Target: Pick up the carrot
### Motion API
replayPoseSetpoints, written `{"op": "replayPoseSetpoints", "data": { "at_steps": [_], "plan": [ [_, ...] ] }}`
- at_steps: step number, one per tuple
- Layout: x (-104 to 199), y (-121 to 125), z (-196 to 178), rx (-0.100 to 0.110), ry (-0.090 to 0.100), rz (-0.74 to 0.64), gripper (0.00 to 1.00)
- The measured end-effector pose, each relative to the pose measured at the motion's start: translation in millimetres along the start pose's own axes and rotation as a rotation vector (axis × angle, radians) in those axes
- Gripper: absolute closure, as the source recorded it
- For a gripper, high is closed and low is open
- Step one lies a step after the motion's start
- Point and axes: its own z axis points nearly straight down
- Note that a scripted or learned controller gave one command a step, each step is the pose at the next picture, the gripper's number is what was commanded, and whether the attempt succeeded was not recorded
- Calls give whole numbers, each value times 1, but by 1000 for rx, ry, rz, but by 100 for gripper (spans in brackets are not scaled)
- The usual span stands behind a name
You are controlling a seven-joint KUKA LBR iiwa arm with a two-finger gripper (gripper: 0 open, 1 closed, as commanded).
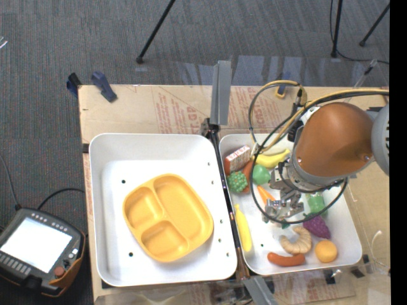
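The carrot (265,195) is a thin orange piece lying in the right bin (346,229), mostly hidden under the gripper. My gripper (280,209) hangs low in that bin's middle, right over the carrot's lower end. The arm's orange band (331,138) covers much of the bin's upper right. Whether the carrot sits between the fingers is hidden.
Around the gripper lie a yellow banana (275,158), a green broccoli (238,182), a red box (237,158), a corn cob (243,229), purple grapes (317,226), a shrimp (297,241), a sausage (285,259) and an orange (326,251). The left bin (111,154) holds a yellow divided plate (167,216).
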Motion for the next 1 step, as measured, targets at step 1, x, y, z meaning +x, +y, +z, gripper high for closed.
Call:
{"op": "replayPoseSetpoints", "data": {
  "at_steps": [1],
  "plan": [
    [83,-4,-129,21,6,-113,100]
  ]
}}
